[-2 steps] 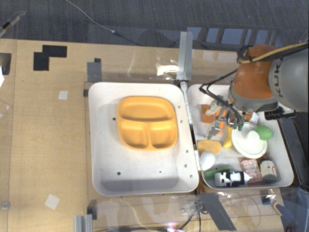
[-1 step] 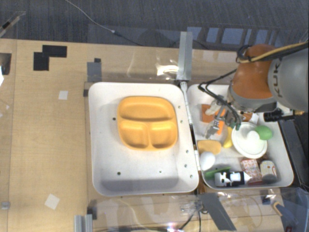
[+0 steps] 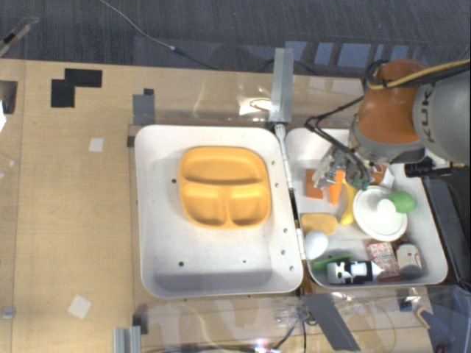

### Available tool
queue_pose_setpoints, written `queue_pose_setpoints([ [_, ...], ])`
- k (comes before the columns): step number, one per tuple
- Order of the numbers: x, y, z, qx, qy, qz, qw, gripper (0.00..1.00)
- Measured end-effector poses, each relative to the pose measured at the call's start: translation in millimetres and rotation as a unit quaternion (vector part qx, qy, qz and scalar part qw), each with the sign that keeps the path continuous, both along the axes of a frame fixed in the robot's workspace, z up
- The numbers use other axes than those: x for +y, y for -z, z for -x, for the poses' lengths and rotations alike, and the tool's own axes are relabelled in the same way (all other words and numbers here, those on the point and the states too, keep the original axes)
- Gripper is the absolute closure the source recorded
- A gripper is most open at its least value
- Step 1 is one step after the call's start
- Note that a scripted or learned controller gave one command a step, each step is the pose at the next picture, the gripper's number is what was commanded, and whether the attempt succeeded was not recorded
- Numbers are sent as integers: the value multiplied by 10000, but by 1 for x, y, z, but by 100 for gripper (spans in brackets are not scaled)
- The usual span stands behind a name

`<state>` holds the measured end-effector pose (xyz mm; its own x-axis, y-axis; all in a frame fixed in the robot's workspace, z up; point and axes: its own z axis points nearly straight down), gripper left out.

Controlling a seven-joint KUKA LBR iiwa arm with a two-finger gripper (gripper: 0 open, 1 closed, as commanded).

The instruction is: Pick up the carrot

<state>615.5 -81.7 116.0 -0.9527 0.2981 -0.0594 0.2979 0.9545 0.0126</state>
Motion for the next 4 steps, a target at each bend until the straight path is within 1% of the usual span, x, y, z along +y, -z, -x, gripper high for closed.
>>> queue_pose_setpoints([
  [1, 46, -73, 97, 235, 374, -49, 9990, 100],
  [2, 3, -188, 80, 196, 691, -42, 9974, 100],
  [3, 57, -86, 86, 285, 1910, -93, 9811, 100],
  [4, 102, -133, 48, 241, 3276, -147, 9444, 100],
])
